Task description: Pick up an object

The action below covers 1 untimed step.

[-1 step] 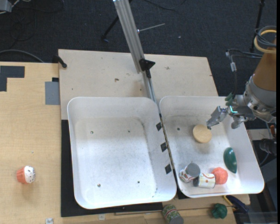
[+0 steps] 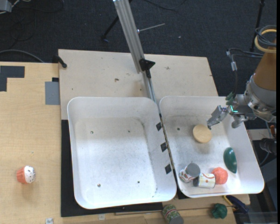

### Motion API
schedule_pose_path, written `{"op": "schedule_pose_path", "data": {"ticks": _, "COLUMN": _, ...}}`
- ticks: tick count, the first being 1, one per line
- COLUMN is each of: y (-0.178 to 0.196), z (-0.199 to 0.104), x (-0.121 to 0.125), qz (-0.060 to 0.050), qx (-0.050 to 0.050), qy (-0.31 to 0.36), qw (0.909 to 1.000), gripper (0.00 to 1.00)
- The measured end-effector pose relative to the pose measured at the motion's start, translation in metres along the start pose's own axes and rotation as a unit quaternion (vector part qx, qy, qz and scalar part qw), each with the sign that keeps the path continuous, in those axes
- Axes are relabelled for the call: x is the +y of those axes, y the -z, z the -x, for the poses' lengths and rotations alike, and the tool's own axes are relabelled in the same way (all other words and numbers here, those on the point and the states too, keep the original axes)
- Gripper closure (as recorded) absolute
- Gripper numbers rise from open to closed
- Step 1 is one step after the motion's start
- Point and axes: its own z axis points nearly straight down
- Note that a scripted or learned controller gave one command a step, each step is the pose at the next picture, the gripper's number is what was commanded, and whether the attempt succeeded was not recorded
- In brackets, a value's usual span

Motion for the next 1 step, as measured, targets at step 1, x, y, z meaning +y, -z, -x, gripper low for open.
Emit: {"op": "schedule_pose_path", "data": {"ticks": 1, "y": -0.0612, "z": 0.0038, "x": 0.0045, "qz": -0.003, "qx": 0.001, "qy": 0.000, "qw": 1.0000, "gripper": 0.00}}
